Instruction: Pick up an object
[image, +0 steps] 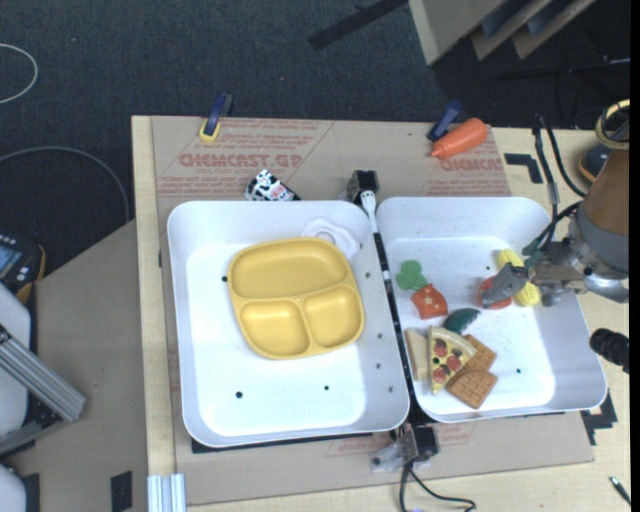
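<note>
In the right bin (560, 385), my gripper (522, 281) is low over the right side, reaching in from the right edge. A small red toy (494, 291) and a yellow toy (510, 259) lie right at its tip; whether either is held is unclear. Further left lie a green leafy toy (410, 274), a red strawberry-like toy (429, 300) and a dark green piece (461, 320). A pizza slice (447, 352), a brown waffle (475, 380) and a pale bread slice (417, 352) sit near the bin's front.
The left bin (200, 400) holds a yellow divided plate (295, 297) and a clear lid (330, 236) behind it. Outside the bins, a toy carrot (460, 138), a black-and-white toy (268, 187) and clamps (213, 118) rest on the board.
</note>
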